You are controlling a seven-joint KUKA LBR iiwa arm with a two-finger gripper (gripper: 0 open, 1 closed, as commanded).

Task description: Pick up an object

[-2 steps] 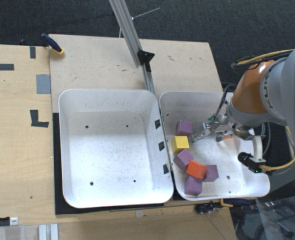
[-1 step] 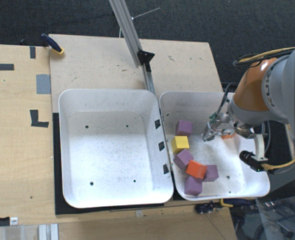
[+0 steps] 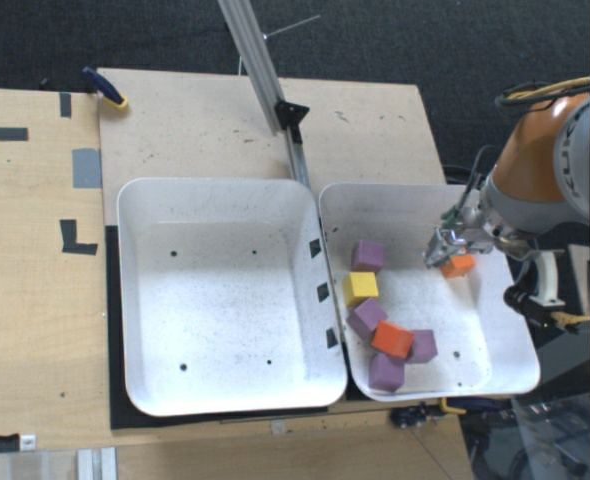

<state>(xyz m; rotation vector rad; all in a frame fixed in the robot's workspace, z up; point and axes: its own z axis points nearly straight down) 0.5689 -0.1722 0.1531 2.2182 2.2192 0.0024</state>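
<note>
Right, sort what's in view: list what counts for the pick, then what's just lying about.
For the pick:
- gripper, low in the right bin
- small orange block beside it
- purple blocks
- yellow block
- larger orange block

Lying about:
- left bin
- blue and yellow clamp at the bench's far left
- metal rail
- tape marks

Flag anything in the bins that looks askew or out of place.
One orange block sits apart from the rest, right at the gripper by the right bin's far side. The other blocks lie jumbled along its left wall, an orange one tilted among purple ones.
</note>
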